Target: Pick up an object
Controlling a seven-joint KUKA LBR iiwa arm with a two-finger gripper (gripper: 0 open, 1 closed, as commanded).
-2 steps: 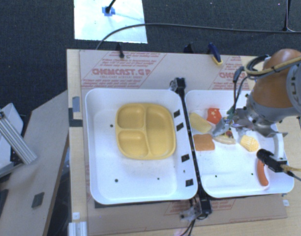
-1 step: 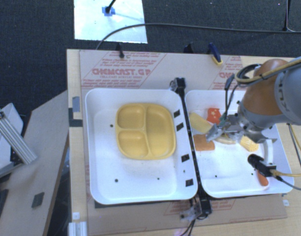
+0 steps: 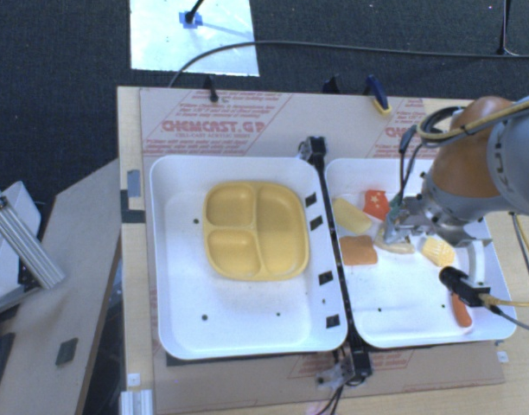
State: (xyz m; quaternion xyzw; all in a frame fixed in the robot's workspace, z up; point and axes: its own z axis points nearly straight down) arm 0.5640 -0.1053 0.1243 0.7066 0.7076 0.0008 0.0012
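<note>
Food pieces are lying in the right bin (image 3: 403,322): a yellow wedge (image 3: 351,215), a red block (image 3: 376,202), an orange slab (image 3: 358,250), a carrot (image 3: 462,310). The gripper (image 3: 398,229) is hanging just over a pale flat piece (image 3: 396,245), perhaps touching it; whether it is open I cannot tell. A yellow plate (image 3: 254,230) is sitting in the left bin (image 3: 178,318).
</note>
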